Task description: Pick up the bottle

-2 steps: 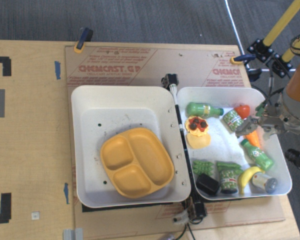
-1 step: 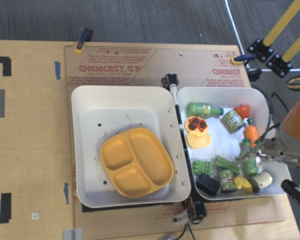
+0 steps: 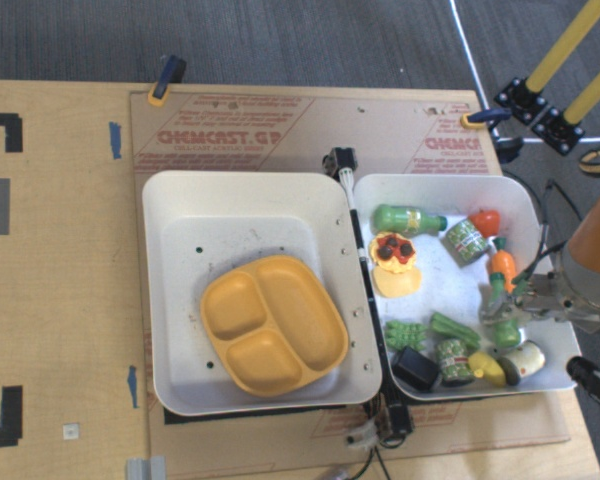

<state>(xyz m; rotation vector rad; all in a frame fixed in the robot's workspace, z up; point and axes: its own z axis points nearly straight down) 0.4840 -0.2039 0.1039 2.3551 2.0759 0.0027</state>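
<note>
the bottle (image 3: 408, 219) lies on its side near the far wall of the right bin (image 3: 432, 268) — green, with a yellow band and a red patch, its neck pointing right. just right of it sits a green can (image 3: 465, 240), and past that a red piece (image 3: 486, 221) against the wall. below the bottle is a yellow toy (image 3: 396, 264) with red on top.

the gripper (image 3: 500, 308) is low over the bin's right side, well apart from the bottle, with a carrot (image 3: 502, 264) just above it; whether it is open or closed on anything cannot be told from here. along the near wall lie green beans (image 3: 404, 334), a black block (image 3: 416, 369), another can (image 3: 453, 360) and a yellow fruit (image 3: 487, 369).

the left bin (image 3: 180, 228) holds a yellow tray (image 3: 272, 322) with three sections, sitting tilted toward the near right corner.
</note>
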